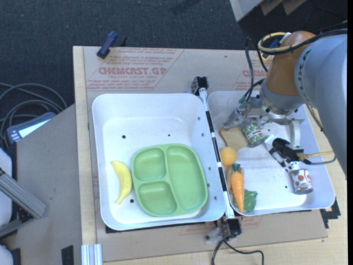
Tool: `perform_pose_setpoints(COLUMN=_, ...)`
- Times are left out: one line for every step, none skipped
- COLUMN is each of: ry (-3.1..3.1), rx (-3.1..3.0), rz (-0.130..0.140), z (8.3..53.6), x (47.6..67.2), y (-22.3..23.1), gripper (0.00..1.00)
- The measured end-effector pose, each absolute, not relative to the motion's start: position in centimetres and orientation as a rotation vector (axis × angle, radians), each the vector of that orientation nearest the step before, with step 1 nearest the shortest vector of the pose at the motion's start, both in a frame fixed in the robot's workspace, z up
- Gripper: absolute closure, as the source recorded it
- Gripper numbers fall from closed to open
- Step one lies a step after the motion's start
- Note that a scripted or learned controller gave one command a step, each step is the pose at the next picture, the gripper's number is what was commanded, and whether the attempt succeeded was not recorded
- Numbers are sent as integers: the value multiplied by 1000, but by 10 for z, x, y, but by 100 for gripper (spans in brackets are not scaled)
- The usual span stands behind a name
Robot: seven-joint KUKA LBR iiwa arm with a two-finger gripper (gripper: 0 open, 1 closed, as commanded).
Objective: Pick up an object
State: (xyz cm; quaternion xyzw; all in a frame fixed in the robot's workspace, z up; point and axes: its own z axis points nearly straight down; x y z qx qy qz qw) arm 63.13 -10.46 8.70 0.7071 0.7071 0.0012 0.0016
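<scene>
My gripper (251, 116) hangs over the back left part of the right bin (320, 195), under the grey arm with its orange band. Directly below it lies a small can with a green label (254, 133), tilted on its side; whether the two touch is unclear. A tan flat block (232, 138) lies just left of the can. Toward the front of that bin are a yellow lemon (228, 156), an orange carrot with green leaves (238, 186) and a red and white can (301, 181).
The left bin (110, 115) holds a green divided plate (167, 178) and a yellow banana (123, 180). A black clip (199, 83) sits where the bins meet at the back. A blue object (107, 44) lies on the bench's far left corner.
</scene>
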Motion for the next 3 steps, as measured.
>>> perform_pose_setpoints(ry=2218, rx=2219, rz=6, z=87, x=615, y=-112, gripper=0)
perform_pose_setpoints(ry=2217, rx=2216, rz=8, z=98, x=616, y=-112, gripper=100)
perform_pose_setpoints(ry=2222, rx=2218, rz=4, z=185, x=605, y=-42, gripper=100)
